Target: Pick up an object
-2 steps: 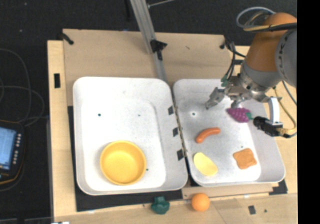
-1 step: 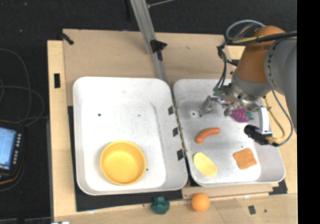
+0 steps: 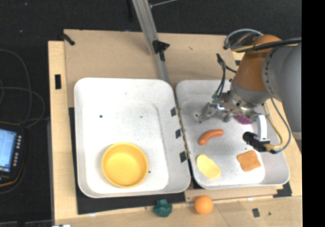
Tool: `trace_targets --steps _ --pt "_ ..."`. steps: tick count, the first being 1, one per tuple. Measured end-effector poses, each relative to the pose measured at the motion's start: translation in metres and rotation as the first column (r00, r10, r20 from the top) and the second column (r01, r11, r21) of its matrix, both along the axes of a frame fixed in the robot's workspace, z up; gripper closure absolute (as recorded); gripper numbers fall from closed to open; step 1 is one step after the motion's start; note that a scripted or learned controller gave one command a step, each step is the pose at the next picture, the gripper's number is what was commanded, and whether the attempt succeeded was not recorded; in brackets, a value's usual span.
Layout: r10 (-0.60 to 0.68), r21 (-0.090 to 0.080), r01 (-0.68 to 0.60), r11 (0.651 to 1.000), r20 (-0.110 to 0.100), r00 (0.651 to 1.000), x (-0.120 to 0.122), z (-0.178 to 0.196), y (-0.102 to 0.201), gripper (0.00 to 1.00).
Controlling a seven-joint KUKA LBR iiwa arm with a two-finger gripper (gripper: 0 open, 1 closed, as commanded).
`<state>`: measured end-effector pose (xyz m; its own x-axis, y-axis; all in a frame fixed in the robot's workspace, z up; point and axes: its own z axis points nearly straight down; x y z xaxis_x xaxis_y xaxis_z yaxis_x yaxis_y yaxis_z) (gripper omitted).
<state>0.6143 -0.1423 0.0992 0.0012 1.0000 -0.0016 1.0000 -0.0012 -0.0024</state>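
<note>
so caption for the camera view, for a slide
KUKA arm's end effector low in the right bin, above an orange sausage.

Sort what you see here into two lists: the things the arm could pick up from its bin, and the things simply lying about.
Part of the job:
claw
orange sausage
pale yellow piece
orange-brown block
purple item, partly hidden under the wrist

Lying about:
yellow bowl in the left bin
orange ball and green item on the bench

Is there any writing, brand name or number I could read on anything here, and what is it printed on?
None can be read.
The handheld screen at the left edge glows blue, but whatever it displays is too small and blurred to make out.
The white bins, the yellow bowl and the arm's orange band carry no visible lettering.
</note>
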Motion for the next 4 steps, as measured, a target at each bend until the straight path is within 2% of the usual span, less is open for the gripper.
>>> trace_targets --steps 1,4 --pt "-0.004 0.0 0.004 1.0 0.006 1.0 0.001 0.013 -0.001 1.0" --pt "0.001 -0.001 -0.001 1.0 0.01 1.0 -0.004 0.16 -0.017 1.0"
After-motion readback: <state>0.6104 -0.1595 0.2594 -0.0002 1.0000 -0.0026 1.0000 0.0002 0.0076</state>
